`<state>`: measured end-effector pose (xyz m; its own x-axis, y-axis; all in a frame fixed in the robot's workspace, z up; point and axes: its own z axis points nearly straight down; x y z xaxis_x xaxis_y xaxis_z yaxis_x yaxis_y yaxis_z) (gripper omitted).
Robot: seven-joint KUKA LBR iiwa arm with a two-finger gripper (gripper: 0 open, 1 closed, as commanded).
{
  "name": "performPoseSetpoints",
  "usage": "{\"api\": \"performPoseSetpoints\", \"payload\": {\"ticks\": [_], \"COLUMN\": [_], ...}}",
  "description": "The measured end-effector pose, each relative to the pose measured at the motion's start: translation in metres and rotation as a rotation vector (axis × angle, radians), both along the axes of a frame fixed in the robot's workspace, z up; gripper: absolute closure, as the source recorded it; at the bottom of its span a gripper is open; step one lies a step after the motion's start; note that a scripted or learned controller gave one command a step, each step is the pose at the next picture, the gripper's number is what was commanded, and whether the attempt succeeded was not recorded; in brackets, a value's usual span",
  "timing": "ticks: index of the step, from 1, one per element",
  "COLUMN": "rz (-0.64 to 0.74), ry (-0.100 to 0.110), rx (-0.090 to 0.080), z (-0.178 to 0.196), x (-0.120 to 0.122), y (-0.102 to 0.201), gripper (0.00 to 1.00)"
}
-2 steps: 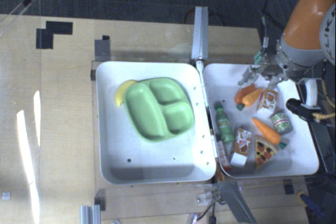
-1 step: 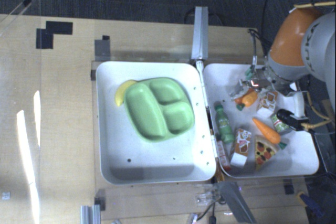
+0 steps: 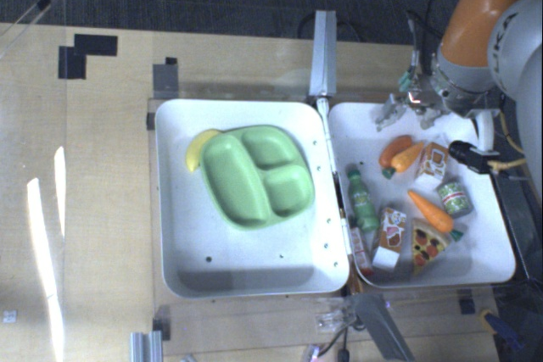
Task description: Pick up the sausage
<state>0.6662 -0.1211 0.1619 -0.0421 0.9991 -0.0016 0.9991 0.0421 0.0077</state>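
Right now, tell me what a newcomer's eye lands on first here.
The big green divided tray in the left bin, with a yellow banana peeking out at its upper left. Next, the heap of toy food in the right bin: an orange-red sausage, a carrot, a green bottle. The pincer hovers over that bin's far edge.

The counter (image 3: pixel 102 182) is light wood. Two white bins sit on it side by side, touching in the middle. The left bin (image 3: pixel 182 263) and the right bin (image 3: pixel 492 258) are both shallow. Black tape marks (image 3: pixel 83 52) are stuck near the far left corner.
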Motion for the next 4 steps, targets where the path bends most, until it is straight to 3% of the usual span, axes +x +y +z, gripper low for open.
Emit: {"api": "performPoseSetpoints", "payload": {"ticks": [1, 2, 3, 4], "rz": [0.039, 0.045, 0.049, 0.050], "ry": [0.001, -0.007, -0.015, -0.015], "rx": [0.000, -0.002, -0.004, -0.004], "z": [-0.075, -0.061, -0.048, -0.048], "x": [0.005, 0.007, 0.010, 0.010], "y": [-0.022, -0.021, -0.020, -0.019], "gripper": [0.00, 1.00, 1.00, 0.00]}}
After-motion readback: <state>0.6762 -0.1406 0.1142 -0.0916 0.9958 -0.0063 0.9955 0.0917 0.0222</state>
